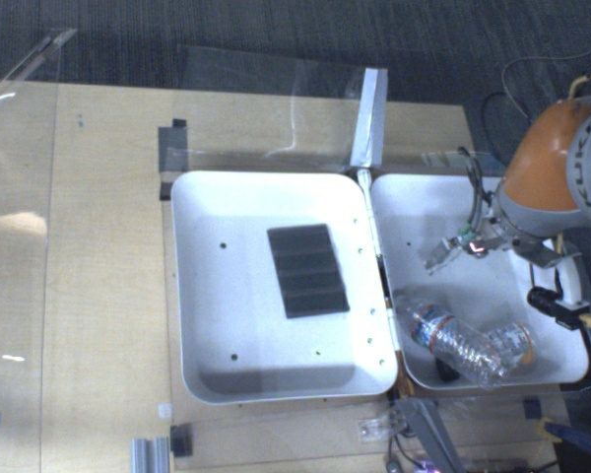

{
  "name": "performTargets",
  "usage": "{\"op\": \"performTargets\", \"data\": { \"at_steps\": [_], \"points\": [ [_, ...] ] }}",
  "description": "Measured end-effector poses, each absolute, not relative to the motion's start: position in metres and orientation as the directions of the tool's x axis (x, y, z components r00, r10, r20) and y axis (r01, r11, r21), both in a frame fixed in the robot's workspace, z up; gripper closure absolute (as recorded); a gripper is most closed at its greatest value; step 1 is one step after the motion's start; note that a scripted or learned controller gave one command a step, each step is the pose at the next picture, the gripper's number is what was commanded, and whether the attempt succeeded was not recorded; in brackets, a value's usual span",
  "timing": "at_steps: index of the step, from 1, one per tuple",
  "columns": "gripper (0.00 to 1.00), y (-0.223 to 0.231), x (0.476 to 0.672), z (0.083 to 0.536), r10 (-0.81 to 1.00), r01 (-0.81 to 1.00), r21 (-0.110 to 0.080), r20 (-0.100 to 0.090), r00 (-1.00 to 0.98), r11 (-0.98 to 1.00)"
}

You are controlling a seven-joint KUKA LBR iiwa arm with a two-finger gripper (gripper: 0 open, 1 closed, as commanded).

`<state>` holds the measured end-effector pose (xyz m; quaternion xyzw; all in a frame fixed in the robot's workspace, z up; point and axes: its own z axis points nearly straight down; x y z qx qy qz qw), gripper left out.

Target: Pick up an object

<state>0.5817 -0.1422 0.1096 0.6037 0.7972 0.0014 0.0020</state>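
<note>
A black ribbed rectangular pad (308, 270) lies flat in the middle of the left bin (207, 264). In the right bin (414, 215), a crumpled clear plastic bottle (470, 341) lies on its side near the front edge. A small dark object (445, 370) peeks out from under the bottle. My gripper (451, 252) hangs over the upper middle of the right bin, behind the bottle and apart from it. I see nothing in the gripper.
The grey arm with its orange band (544, 170) reaches in over the right bin's far right corner. A metal post (368, 121) stands behind the seam between the bins. Cables and brackets (561, 304) sit along the right bin's right rim.
</note>
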Motion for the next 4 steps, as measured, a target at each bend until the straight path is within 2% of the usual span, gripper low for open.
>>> {"op": "performTargets", "data": {
  "at_steps": [1,2,3,4],
  "points": [
    [0.00,-0.132,0.667,0.087,0.995,0.995,0.007,-0.002,-0.101,0.101],
    [0.00,-0.148,0.552,0.136,0.993,0.993,0.005,-0.001,-0.115,0.115],
    [0.00,-0.121,0.493,0.090,0.927,0.927,0.014,-0.008,-0.375,0.375],
    [0.00,-0.145,0.492,0.090,0.871,0.871,0.013,-0.009,-0.491,0.491]
  ]
}}
